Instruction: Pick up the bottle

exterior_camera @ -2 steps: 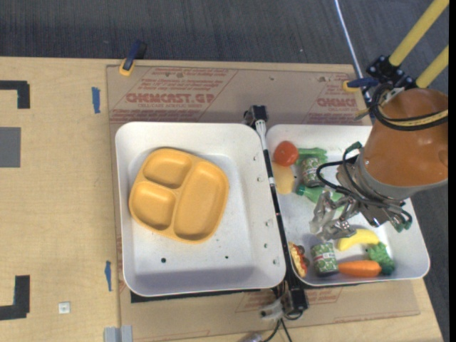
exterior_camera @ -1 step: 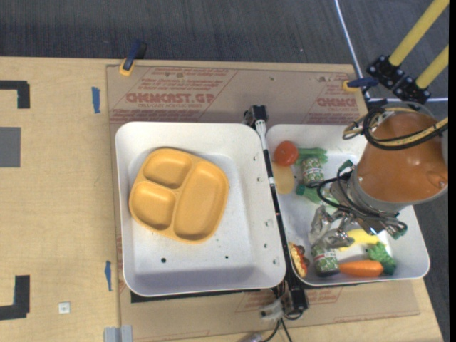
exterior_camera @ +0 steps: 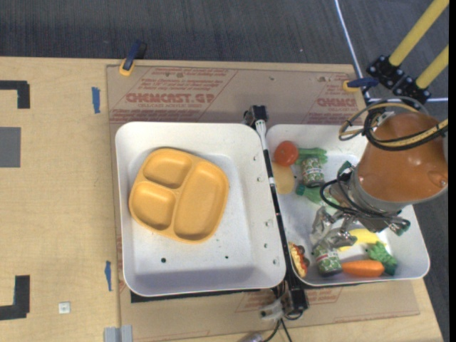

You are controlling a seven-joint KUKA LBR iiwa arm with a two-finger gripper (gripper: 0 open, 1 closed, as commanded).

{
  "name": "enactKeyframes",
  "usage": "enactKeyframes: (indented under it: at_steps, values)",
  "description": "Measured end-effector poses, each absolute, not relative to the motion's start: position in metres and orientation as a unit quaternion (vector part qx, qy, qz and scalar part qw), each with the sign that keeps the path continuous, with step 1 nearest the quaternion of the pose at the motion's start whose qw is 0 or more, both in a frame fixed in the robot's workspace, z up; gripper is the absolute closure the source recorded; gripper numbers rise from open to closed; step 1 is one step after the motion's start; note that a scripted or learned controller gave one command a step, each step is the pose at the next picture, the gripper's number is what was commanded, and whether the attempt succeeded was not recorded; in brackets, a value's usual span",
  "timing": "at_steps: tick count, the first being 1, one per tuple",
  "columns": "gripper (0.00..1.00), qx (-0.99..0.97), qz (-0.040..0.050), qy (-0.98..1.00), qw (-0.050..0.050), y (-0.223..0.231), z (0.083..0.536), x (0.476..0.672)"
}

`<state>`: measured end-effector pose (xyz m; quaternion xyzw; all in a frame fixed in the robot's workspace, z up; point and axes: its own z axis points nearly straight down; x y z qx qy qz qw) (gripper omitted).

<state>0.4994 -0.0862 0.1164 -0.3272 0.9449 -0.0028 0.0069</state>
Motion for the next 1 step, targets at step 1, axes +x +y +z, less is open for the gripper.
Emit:
enactKeyframes:
  at_steps: [1]
  values:
    - [1.0,-0.429,-0.0001,0.903,0.003,-0.0369,0.1852,0.5016]
